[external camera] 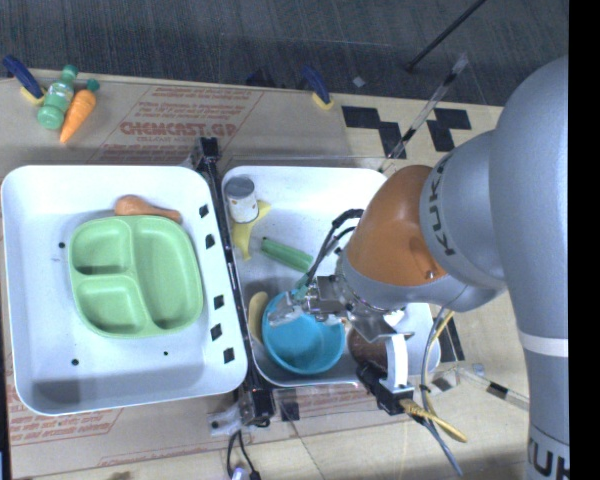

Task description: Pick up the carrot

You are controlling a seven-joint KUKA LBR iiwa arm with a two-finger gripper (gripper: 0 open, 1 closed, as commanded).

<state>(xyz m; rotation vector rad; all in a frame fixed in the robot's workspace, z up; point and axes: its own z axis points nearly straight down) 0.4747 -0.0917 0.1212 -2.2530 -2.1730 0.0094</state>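
The carrot (77, 115) lay on the counter (270, 108) beyond the left bin (20, 268), beside a small green bottle (55, 103), while the gripper (315, 303) hung well apart over the blue bowl (302, 344) in the right bin (310, 183), and whether it gripped anything could not be told.

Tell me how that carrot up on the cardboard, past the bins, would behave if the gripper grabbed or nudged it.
The carrot looks like a smooth plastic toy, so it is probably stiff and light. Its tapered, rounded body may slip from the fingers or roll when nudged. It lies against a green bottle, which a push would probably shift too.
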